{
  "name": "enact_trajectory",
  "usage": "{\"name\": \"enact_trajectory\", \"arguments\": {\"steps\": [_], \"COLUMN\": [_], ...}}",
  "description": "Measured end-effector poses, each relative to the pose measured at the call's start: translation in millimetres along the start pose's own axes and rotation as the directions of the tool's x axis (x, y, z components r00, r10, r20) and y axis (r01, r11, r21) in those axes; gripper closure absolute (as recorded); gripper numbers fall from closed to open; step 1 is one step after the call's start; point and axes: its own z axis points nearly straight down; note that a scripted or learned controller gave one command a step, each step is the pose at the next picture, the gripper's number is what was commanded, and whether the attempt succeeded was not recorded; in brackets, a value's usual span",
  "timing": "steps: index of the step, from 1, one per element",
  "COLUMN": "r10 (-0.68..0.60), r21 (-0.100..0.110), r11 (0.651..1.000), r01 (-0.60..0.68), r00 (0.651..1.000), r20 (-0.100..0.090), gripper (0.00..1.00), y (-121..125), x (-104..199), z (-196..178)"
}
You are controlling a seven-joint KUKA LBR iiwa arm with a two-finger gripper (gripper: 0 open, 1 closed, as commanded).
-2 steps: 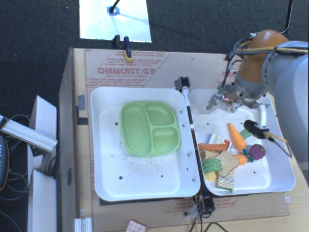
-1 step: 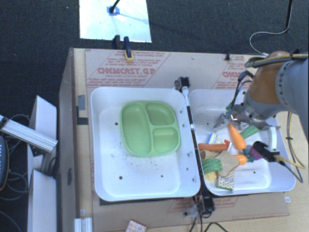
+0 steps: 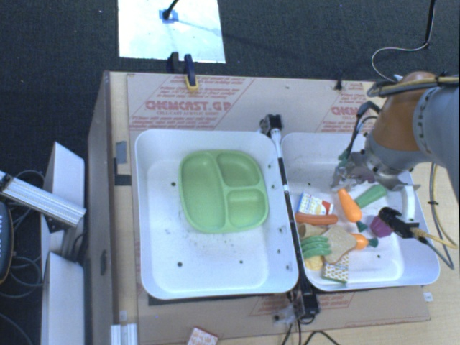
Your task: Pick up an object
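Note:
My gripper [image 3: 348, 178] hangs low over the back of the right bin [image 3: 424, 264], with the grey arm and its orange band behind it on the right. Just in front of the gripper lie an orange carrot [image 3: 350, 205] and a green vegetable piece [image 3: 371, 195]. Whether the gripper touches the carrot is unclear. Further forward lie a purple piece [image 3: 380, 227], a red sausage [image 3: 317, 219], a small white carton [image 3: 314, 204], green beans [image 3: 315, 246], a tan bread slice [image 3: 343, 244] and a checked cracker [image 3: 336, 270].
The left bin [image 3: 162, 264] holds a green divided plate [image 3: 221, 190]. A black rail [image 3: 286, 200] runs between the two bins. The bins sit on a cardboard-covered bench [image 3: 215, 103].

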Motion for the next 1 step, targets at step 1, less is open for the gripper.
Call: {"name": "enact_trajectory", "arguments": {"steps": [1], "r10": [-0.002], "r21": [0.0], "r11": [1.0], "r01": [0.002], "r00": [1.0], "r20": [-0.001], "gripper": [1.0], "y": [-18.8], "x": [61.1], "z": [-94.5]}}
